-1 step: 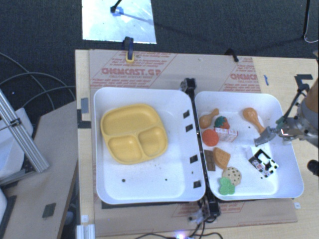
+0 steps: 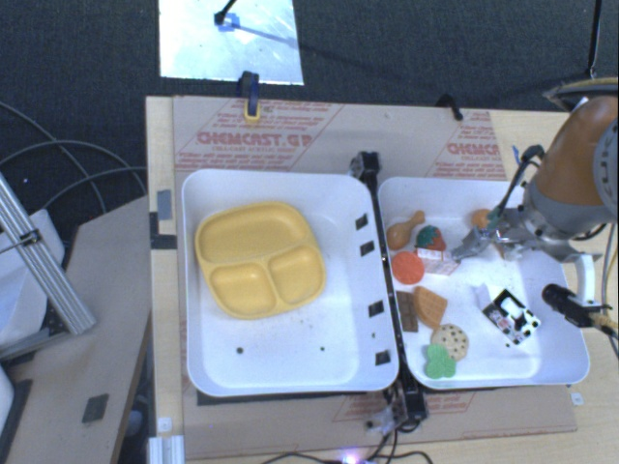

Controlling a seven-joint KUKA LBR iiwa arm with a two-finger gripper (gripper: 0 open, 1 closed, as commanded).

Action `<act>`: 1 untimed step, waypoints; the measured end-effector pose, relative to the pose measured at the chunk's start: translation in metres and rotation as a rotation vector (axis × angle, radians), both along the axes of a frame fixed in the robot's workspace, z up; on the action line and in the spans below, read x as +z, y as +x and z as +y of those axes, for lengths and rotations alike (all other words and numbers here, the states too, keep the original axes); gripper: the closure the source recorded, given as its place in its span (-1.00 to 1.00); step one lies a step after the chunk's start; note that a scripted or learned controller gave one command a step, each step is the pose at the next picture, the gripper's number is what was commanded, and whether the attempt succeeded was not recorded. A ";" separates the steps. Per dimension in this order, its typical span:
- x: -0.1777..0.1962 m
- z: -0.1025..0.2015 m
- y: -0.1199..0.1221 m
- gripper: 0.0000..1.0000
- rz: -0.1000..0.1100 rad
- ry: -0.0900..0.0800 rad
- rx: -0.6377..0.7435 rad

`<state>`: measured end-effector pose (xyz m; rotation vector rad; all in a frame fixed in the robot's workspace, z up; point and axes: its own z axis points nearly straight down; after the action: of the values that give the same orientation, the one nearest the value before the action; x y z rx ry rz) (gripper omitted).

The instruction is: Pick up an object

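Your end effector (image 2: pixel 471 246) hangs low in the right bin (image 2: pixel 561 356), and you cannot tell its opening or whether it grips anything. Just left of it lie the red-green toy (image 2: pixel 429 239) and orange disc (image 2: pixel 407 267); nearest targets.

Yellow tray (image 2: pixel 259 259) smooth glossy plastic; white bins (image 2: pixel 290 361) matt plastic; bench (image 2: pixel 329 129) printed cardboard.

Arm (image 2: pixel 580 177): we see it cut off by the right edge.
Gripper (image 2: pixel 474 247) fingers: too small and blurred for us to judge.
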<state>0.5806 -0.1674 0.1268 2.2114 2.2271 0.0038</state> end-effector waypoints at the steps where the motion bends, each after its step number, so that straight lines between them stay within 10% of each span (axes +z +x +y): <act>1: -0.011 0.046 -0.062 -1.00 -0.008 -0.001 -0.004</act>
<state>0.5187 -0.1214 0.1159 2.2116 2.2180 0.0106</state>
